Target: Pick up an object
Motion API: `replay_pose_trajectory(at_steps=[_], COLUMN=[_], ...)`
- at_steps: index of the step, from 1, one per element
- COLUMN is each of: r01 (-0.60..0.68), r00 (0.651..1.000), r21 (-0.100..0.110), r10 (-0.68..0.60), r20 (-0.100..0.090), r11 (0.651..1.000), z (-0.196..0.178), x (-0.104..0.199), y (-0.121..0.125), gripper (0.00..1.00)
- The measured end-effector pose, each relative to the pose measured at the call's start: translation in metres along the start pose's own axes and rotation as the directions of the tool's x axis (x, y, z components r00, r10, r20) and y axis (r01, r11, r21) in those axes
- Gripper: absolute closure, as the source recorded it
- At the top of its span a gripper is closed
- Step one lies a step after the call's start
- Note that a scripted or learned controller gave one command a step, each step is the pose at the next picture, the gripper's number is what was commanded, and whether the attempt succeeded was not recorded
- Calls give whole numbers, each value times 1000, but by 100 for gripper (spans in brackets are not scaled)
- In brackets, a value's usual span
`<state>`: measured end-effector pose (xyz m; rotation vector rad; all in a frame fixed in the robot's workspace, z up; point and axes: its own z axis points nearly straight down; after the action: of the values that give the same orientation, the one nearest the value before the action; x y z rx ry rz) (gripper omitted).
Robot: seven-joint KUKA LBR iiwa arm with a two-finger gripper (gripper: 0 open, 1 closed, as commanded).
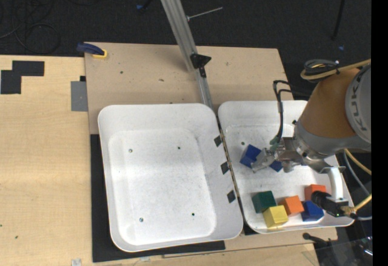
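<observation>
left bin (121, 131): beside right bin, walls touching | right bin (242, 114): one block (249, 155) near its middle, gripper (267, 160) just right of it | five blocks (285, 207) clustered along right bin's front edge toward its front right corner | metal rail (179, 22): slants across bench (254, 71) behind both bins

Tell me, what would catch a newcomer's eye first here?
The bulky grey arm with an orange band reaching in from the right, its gripper down in the right white bin by a blue block. Then the bright cluster of blocks at that bin's near edge: green, yellow, orange.
</observation>
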<state>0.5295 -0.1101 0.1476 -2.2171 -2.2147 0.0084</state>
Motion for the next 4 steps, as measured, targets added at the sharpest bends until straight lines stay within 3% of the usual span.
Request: replay_pose_trajectory(at_steps=[1, 3, 4], r01=[-7, 1, 6], r00=[1000, 1000, 1000], r21=[-4, -12, -7], r10=[7, -1, -6], r20=[1, 2, 0], r11=[1000, 1000, 1000], z=[-13, -108, -106], x=[-2, 6, 62], y=[0, 1, 9], gripper=[100, 100, 100])
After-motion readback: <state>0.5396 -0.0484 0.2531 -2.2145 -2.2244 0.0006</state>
